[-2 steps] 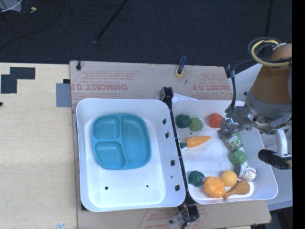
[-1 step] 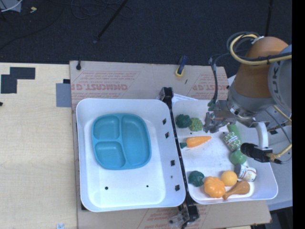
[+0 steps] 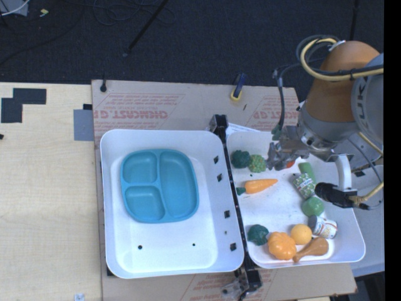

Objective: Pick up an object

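My gripper (image 3: pixel 278 160) is low over the far part of the right bin (image 3: pixel 351 256), just right of a light green broccoli piece (image 3: pixel 256 163) and a dark green one (image 3: pixel 240 158). A small red thing (image 3: pixel 289 163) shows right beside the gripper, partly hidden by it, and I cannot tell whether it is held. An orange carrot (image 3: pixel 260 185) lies just in front of the gripper. Further right are a green stick (image 3: pixel 306 168), a patterned green can (image 3: pixel 304 185) and a green ball (image 3: pixel 313 206).
At the right bin's near end lie a dark green lump (image 3: pixel 257 234), an orange pepper (image 3: pixel 281 246), a yellow lemon (image 3: pixel 301 233), a tan drumstick shape (image 3: pixel 312 249) and a small white can (image 3: pixel 326 229). The left bin (image 3: pixel 119 249) holds a blue divided plate (image 3: pixel 159 185).
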You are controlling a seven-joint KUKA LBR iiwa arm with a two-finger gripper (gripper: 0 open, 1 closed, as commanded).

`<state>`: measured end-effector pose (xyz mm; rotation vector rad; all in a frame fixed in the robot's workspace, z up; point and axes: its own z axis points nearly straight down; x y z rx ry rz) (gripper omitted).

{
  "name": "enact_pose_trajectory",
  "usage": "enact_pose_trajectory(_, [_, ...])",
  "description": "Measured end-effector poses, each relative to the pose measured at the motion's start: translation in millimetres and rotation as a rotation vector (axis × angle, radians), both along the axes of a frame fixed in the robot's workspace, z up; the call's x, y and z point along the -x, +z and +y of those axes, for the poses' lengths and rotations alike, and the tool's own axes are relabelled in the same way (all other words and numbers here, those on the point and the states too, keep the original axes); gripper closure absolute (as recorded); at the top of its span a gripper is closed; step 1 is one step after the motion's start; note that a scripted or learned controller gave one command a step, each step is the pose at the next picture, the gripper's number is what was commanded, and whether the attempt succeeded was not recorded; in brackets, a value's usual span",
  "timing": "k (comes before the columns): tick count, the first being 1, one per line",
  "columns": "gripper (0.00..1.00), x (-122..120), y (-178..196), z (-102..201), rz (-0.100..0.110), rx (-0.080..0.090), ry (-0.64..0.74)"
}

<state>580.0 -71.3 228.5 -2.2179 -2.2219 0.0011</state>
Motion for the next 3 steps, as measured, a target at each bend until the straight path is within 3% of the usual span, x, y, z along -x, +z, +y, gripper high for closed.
enact_pose_trajectory(2, [1.00,6,-10,-4,0.002,0.001,-0.001])
enact_pose_trajectory(3, [1.00,5,8,-5,0.000,0.000,-0.001])
